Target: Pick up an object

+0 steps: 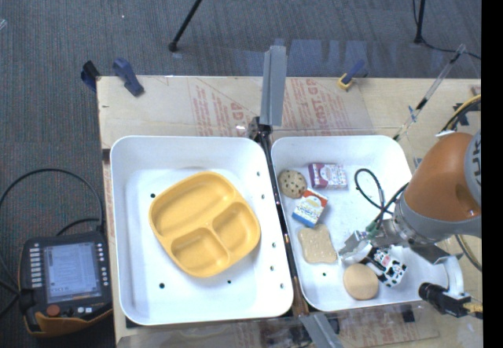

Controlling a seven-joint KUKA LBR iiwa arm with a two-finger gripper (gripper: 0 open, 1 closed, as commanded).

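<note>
My gripper (368,247) hangs low over the right bin (377,148), near its front right. Just left of it lies a tan cracker (317,244). A round tan biscuit (361,281) lies just below it. A small black-and-white spotted thing (391,266) sits right against the gripper's lower side; I cannot tell whether it is held. Farther back in this bin are a chocolate-chip cookie (291,181), a maroon box (327,175) and a small blue, white and red carton (310,209).
A yellow divided plate (204,222) fills the middle of the left bin (126,181). A black cable (366,184) loops above the right bin. A grey post (273,91) stands behind the seam between the bins. A pendant (64,272) lies on the floor at left.
</note>
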